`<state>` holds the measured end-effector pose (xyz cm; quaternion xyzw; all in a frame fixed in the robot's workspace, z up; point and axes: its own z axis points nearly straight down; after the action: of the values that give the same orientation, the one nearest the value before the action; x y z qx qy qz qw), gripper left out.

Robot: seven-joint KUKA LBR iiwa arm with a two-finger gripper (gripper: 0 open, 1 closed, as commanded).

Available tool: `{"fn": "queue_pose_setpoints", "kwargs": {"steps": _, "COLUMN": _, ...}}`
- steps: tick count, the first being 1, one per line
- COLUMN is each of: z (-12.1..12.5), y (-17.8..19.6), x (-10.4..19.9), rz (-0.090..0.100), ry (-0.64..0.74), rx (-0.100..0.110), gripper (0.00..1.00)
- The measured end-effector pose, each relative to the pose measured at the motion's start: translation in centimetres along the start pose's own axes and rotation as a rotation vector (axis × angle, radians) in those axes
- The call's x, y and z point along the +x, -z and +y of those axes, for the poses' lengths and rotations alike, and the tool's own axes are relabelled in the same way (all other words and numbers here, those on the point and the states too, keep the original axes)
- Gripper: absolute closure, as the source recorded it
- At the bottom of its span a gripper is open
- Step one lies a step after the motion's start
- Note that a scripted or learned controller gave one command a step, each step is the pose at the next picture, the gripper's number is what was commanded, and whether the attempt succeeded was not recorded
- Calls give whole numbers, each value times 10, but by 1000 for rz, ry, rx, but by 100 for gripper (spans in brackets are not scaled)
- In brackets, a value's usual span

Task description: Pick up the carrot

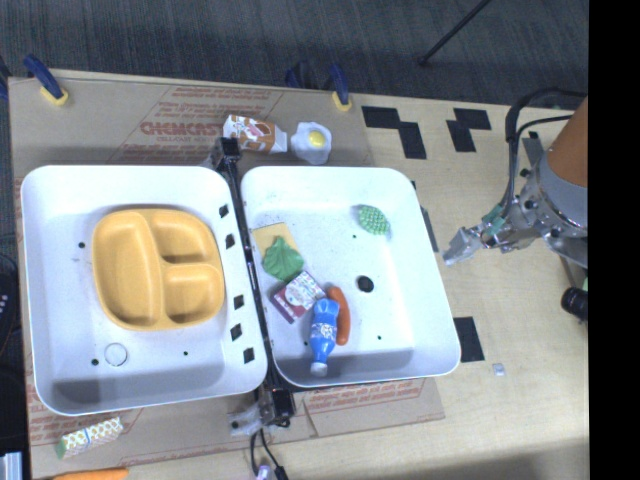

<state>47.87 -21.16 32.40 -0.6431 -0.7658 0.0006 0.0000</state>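
Camera view: carrot (342, 315) lies in right bin (425, 268), lower middle, touching blue bottle (322, 334) on its left, small red packet (299, 295) just beside. Gripper (458, 247) hovers outside bin's right rim, holding nothing; cannot tell jaw state. Best approach, judged: come down on carrot's right, free side, jaws across its short width, clear of bottle.

A pale wooden bench (520, 388) fills the lower view, overlaid with printed brown cardboard (200, 118) held by blue clamps (45, 78) (one more sits at the far edge). Black square markers (395, 123) dot the wood. Beyond lies dark grey carpet (200, 18).
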Motion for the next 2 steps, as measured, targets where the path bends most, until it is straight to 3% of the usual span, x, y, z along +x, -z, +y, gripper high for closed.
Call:
{"fn": "queue_pose_setpoints", "kwargs": {"steps": 1, "z": -2, "y": -69, "x": 1, "rz": 2, "ry": 371, "rx": 1, "gripper": 100}}
{"fn": "queue_pose_setpoints", "kwargs": {"steps": 2, "z": -2, "y": 26, "x": 1, "rz": -3, "ry": 798, "rx": -1, "gripper": 100}}
